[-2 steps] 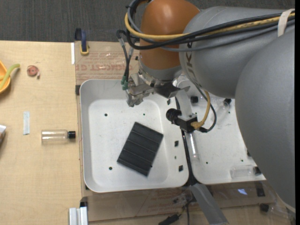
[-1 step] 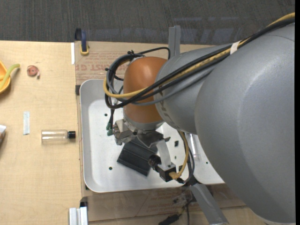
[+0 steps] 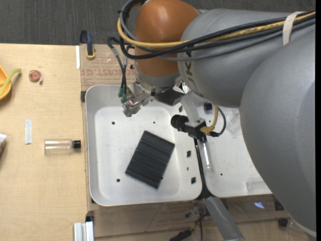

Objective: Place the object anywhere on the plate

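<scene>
From my remote station, I see the grey arm with its orange band (image 3: 163,31) reaching in from the right and hanging over the far end of the left shallow white plastic bin (image 3: 100,185). Its two-finger metal gripper (image 3: 131,104) sits low near the bin's back wall, above bare white floor. I cannot tell how its pincer stands; the tips are small and partly lost under cables, and I see nothing between them.

The flat black rectangular ribbed block (image 3: 150,159) lies on the floor of that left bin, turned at a slant, toward the near right part of the tray. It is apart from the gripper, nearer the camera.

The right white bin (image 3: 235,179) shows beside it, mostly covered by the arm's grey bulk.

On the pale wooden benchtop (image 3: 45,195) to the left rest a clear plastic bottle with a black cap (image 3: 61,145), lying on its side, a small white strip (image 3: 28,132), a small round reddish disc (image 3: 34,76), and an orange-yellow object (image 3: 5,83) cut by the frame's edge.
</scene>
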Robot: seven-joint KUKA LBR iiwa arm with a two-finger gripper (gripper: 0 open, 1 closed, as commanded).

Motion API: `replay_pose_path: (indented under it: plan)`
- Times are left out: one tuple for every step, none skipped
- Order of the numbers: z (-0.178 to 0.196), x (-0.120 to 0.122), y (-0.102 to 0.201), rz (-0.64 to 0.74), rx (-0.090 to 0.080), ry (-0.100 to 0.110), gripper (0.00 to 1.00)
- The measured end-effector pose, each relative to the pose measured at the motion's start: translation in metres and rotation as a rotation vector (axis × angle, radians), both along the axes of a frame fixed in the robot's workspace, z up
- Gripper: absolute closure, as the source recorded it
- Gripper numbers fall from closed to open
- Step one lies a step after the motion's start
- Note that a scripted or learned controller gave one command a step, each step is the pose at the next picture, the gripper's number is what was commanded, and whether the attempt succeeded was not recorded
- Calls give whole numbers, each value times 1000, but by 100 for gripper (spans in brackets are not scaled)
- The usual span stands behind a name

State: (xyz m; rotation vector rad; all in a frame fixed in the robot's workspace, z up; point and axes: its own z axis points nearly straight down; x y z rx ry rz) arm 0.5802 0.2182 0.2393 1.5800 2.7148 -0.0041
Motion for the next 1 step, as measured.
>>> replay_pose_path:
  plan:
    - [0,0,0,0,0,0,0]
